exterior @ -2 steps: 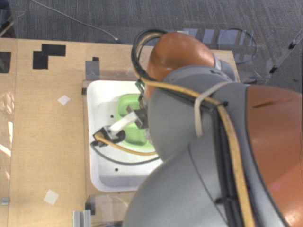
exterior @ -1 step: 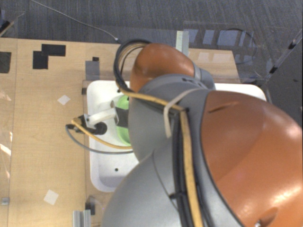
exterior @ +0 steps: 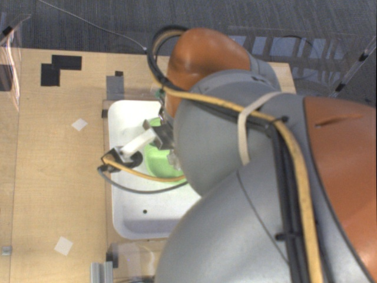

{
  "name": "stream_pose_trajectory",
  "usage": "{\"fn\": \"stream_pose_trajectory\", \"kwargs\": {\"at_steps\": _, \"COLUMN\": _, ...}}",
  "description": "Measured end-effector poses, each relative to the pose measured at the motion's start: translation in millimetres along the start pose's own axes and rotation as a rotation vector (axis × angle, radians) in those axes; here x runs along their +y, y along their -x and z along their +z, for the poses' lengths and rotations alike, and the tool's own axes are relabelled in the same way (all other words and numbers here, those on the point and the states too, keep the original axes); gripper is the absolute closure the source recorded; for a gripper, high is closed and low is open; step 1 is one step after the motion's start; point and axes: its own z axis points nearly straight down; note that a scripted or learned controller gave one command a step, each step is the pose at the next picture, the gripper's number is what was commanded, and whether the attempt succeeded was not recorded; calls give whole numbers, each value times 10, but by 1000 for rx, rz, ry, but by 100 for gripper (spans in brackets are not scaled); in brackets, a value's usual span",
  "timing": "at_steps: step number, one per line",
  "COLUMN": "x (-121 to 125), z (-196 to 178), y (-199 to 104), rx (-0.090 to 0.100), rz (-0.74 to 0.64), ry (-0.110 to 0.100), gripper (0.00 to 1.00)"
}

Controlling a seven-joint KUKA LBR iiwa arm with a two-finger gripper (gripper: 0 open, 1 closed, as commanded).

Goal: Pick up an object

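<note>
Over the left white bin [exterior: 126,217] | arm [exterior: 247,175] reaches in from the right, hiding its gripper; grip state cannot be told | green object [exterior: 156,158] lies mid-bin beside the wrist, likely the pick target | yellow cable [exterior: 135,173] loops near it

Green object [exterior: 156,160] in white bin [exterior: 126,114], partly hidden under arm.

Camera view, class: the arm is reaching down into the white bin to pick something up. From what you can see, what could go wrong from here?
1. The arm covers most of the bin, so the camera may not confirm a grasp.
2. The yellow cable loops low over the bin beside the green object and could snag or drag it.
3. The green object is partly hidden under the arm, so a pick could land off-centre and slip.
</note>
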Motion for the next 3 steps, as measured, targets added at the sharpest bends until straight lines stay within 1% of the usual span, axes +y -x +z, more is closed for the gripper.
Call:
{"fn": "stream_pose_trajectory", "kwargs": {"at_steps": 1, "x": -94, "z": 232, "y": 163, "rx": -1, "rz": 307, "ry": -2, "gripper": 100}}
{"fn": "stream_pose_trajectory", "kwargs": {"at_steps": 2, "x": -91, "z": 529, "y": 170, "rx": -3, "rz": 308, "ry": 0, "gripper": 100}}
{"fn": "stream_pose_trajectory", "kwargs": {"at_steps": 3, "x": -93, "z": 14, "y": 160, "rx": 0, "rz": -12, "ry": 0, "gripper": 100}}
